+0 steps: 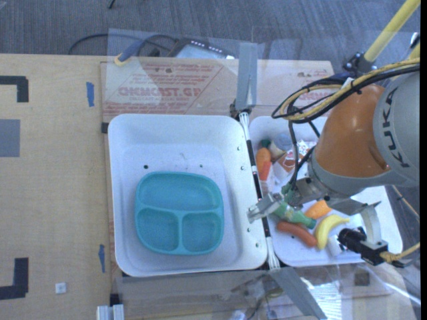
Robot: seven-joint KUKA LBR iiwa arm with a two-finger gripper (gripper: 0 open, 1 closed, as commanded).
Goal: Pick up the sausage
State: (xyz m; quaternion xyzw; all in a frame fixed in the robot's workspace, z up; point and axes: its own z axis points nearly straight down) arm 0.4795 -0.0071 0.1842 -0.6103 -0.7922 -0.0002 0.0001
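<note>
Sausage (pixel 296 232) lying in right bin (pixel 303 255) near its front wall, just right of the bin divider, jaws (pixel 267 207) just above-left of sausage, spread apart and gripping nothing, banana (pixel 328 229) right of sausage

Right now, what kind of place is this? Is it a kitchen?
Probably a robot lab, not a kitchen. A big robot arm reaches over two white bins on a workbench, there are toy foods like a carrot and a banana, and cables trail about.
</note>
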